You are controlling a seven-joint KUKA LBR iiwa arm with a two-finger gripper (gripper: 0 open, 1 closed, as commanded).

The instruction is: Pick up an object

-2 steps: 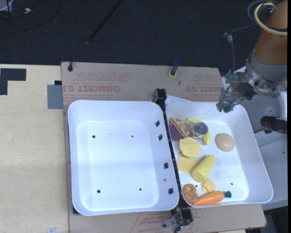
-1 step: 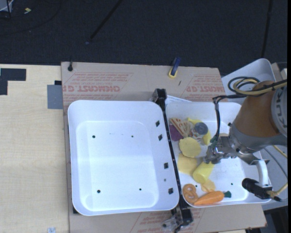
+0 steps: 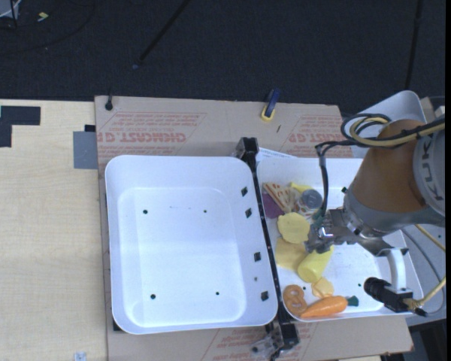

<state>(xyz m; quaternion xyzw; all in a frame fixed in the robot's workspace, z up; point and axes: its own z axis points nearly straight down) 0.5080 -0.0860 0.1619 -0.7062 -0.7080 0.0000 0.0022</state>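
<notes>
My gripper (image 3: 318, 239) hangs low in the right bin (image 3: 376, 256), among a cluster of toys at its left side. Just left of it lies a flat yellow piece (image 3: 292, 227), and a yellow cylinder (image 3: 313, 266) rests directly below it. An orange carrot (image 3: 325, 306) and an orange ring-shaped piece (image 3: 293, 298) lie at the bin's front edge. At the back are a brown striped piece (image 3: 279, 196) and a small grey-blue round thing (image 3: 310, 198). The arm's bulk hides the bin's right part.
The left bin (image 3: 182, 173) stands next to the right one, with a black divider (image 3: 257, 224) between them. Both rest on a cardboard sheet (image 3: 173, 122). A blue and yellow clamp (image 3: 270, 105) sits on the cardboard's far edge.
</notes>
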